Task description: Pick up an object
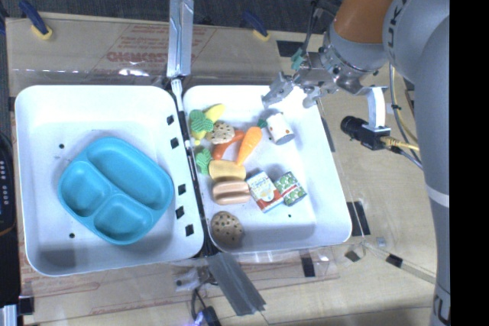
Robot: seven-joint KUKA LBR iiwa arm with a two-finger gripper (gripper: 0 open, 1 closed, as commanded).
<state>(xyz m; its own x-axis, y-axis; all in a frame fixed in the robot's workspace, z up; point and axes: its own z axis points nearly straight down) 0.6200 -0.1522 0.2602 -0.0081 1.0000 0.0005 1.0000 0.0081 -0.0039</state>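
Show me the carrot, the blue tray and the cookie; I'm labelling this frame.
carrot point(248, 144): camera view, middle of its orange body.
blue tray point(114, 188): camera view, ridge where its compartments meet.
cookie point(226, 227): camera view, centre of its brown top.
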